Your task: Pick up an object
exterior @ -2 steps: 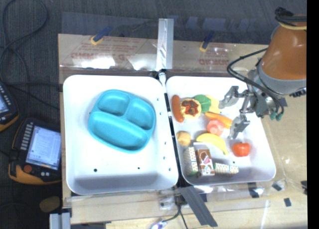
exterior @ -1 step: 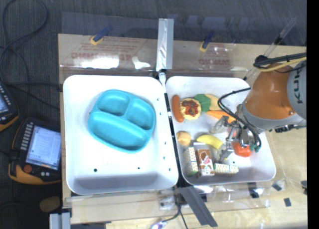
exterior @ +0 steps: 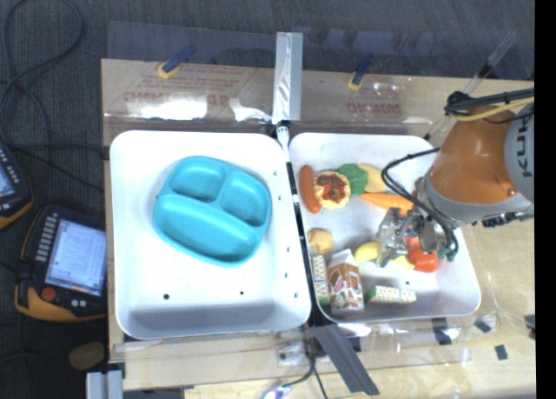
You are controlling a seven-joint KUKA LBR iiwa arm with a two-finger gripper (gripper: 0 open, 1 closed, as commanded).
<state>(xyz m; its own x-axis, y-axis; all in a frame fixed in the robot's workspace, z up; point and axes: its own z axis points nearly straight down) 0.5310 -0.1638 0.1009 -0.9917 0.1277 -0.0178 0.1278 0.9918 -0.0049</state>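
Grey-armed hand [exterior: 401,243] reaches down into the right bin [exterior: 460,297] among toys; its grip state unclear.

The wooden bench [exterior: 200,93] bears two white bins, left [exterior: 130,241] and right [exterior: 452,297], touching side by side.

Smooth, glossy plastic is being shown by the blue tray [exterior: 213,208] and the white bins [exterior: 130,302]; matt bare wood by the desk [exterior: 417,97].

Arm [exterior: 473,167] reaching into right bin [exterior: 452,297]; gripper [exterior: 401,245] hanging among toy foods; blue tray [exterior: 213,208] lying in left bin [exterior: 139,302].
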